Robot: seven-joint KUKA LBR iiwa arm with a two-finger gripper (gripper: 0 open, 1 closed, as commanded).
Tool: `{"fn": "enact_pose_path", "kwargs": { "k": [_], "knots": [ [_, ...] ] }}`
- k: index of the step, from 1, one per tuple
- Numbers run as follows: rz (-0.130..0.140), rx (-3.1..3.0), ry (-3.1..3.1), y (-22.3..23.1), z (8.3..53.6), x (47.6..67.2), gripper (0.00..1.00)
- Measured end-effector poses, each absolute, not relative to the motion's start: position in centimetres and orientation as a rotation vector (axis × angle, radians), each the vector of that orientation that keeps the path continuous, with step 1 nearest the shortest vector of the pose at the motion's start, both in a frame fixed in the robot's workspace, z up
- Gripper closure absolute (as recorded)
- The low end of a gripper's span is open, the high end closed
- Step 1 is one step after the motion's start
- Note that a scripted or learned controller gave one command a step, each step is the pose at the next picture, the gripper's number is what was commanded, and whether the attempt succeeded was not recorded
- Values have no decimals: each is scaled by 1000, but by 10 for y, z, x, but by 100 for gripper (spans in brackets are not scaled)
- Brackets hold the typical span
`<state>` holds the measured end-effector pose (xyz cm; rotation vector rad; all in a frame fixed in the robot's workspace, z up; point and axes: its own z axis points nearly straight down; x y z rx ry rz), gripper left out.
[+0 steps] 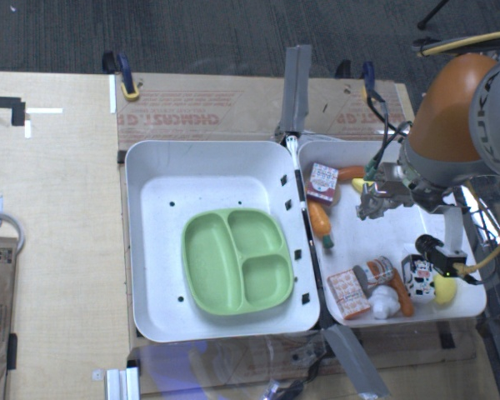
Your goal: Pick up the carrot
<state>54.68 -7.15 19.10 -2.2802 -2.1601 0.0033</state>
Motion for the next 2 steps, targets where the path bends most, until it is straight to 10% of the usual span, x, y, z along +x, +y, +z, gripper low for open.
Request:
{"fn": "enact_pose_path", "kwargs": {
  "k": [1, 2],
  "knots": [
    [3, -2032, -2397, -131, 214, 542, 100],
    [0, -1431, -2797, -149, 210, 487, 100]
  ]
}}
